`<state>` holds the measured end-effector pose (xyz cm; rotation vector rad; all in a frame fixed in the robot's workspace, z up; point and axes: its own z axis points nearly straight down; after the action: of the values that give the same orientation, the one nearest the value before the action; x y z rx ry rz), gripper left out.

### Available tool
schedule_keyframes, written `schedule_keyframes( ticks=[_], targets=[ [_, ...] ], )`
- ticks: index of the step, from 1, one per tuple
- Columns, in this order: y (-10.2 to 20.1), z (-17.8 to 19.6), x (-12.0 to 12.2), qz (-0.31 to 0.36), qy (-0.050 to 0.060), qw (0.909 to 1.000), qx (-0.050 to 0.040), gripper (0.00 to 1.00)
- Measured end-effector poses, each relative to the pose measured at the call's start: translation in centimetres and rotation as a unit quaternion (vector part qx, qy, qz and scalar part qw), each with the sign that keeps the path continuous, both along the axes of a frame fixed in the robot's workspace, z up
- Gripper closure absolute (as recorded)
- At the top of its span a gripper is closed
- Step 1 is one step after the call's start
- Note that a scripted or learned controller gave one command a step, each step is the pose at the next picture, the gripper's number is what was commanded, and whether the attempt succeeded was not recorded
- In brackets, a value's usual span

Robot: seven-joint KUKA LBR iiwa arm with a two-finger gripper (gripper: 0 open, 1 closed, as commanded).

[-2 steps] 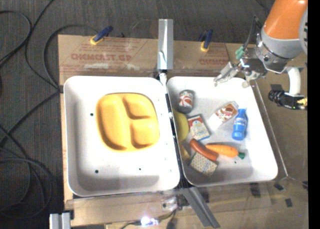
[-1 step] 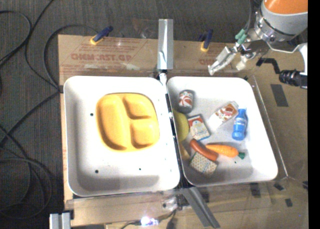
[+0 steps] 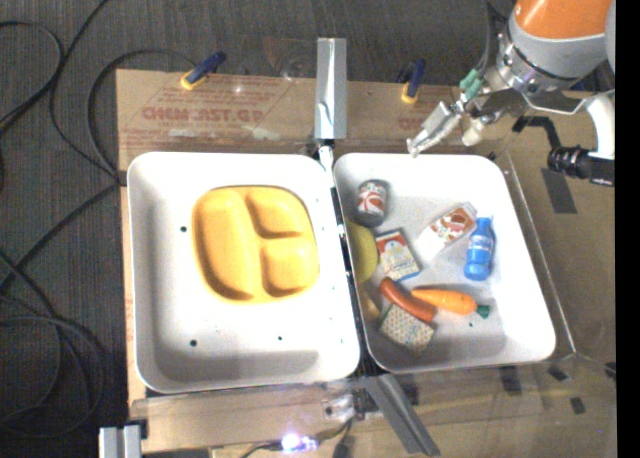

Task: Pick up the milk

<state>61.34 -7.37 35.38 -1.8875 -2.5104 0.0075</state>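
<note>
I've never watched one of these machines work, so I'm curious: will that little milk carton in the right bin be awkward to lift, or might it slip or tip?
The milk carton lies flat on its side, so it probably won't tip or roll. Its flat faces should suit a two-finger pinch, though a glossy surface could slip. It looks small, likely light, and sits apart from the blue bottle, leaving room beside it.

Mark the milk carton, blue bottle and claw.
milk carton (image 3: 449, 227), camera view, on its red-and-white top face.
blue bottle (image 3: 480, 250), camera view, mid-body.
claw (image 3: 432, 135), camera view, at the fingertips above the right bin's far rim.
</note>
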Motion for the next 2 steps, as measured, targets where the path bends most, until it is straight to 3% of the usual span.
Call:
schedule_keyframes(
  ticks=[1,2],
  targets=[
    [-3.5,-13.8,5.3,0.149,0.001,0.9888,0.0015,0.0],
    [-9.9,-25.3,2.7,0.254,0.0,0.9673,0.0027,0.0]
  ],
)
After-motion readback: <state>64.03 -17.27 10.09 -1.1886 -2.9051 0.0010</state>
